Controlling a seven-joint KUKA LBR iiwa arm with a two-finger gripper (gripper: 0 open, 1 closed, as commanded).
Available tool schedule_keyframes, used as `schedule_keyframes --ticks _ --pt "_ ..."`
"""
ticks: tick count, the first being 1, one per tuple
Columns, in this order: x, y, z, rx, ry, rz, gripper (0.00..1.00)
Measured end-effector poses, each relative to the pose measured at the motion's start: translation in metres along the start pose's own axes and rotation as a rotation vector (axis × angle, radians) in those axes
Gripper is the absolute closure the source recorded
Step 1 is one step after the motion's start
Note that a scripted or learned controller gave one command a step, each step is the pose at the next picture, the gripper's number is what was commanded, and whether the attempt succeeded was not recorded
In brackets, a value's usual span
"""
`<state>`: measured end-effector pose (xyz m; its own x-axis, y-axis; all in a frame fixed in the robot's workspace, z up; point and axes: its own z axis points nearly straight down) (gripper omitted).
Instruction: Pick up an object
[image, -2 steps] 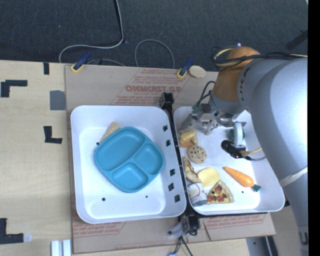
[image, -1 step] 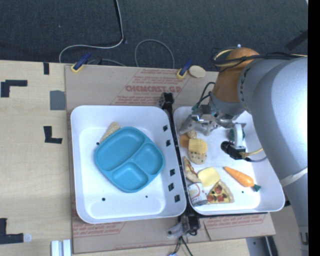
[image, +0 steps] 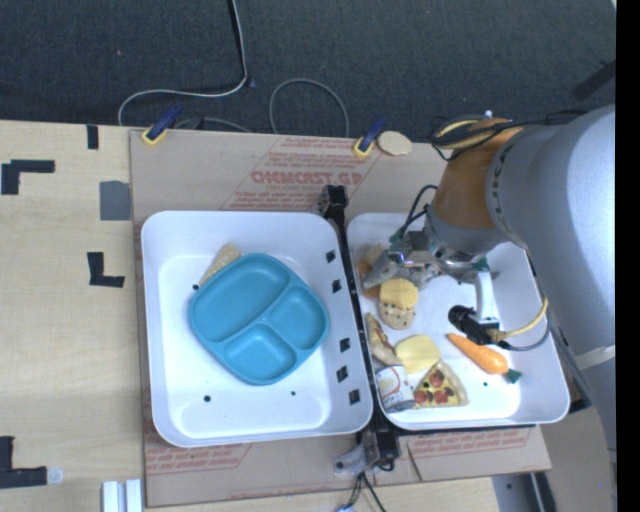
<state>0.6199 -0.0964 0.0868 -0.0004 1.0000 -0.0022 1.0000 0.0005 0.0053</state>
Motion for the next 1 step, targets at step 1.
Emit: schedule_keyframes --ticks 1 --pt "-0.0005 0.0020 -0.0130 0.000 0.001 0.000 1.00"
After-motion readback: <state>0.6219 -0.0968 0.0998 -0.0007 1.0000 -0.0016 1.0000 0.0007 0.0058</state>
